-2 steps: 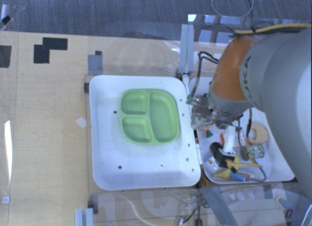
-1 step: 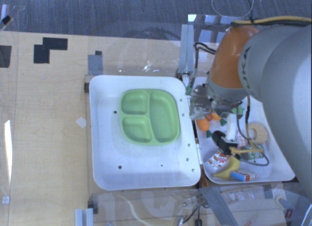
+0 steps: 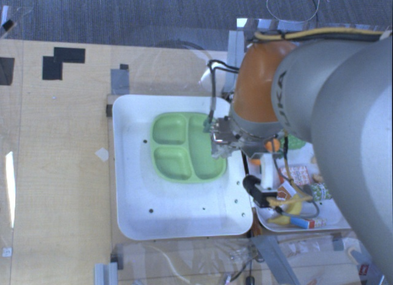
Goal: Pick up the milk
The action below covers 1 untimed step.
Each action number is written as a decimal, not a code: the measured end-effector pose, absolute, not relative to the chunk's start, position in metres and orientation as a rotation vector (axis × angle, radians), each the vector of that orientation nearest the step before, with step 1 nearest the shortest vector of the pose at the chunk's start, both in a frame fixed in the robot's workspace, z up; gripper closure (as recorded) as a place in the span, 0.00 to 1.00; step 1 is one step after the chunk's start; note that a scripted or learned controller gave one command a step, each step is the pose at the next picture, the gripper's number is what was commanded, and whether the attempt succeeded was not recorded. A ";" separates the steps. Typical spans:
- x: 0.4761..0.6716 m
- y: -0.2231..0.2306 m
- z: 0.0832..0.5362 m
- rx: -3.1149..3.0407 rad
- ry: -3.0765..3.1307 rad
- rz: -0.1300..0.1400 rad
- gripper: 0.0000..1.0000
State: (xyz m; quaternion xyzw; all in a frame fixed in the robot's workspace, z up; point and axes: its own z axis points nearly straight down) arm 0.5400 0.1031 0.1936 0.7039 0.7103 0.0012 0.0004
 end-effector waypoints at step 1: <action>0.510 0.157 0.160 1.858 2.531 0.006 1.00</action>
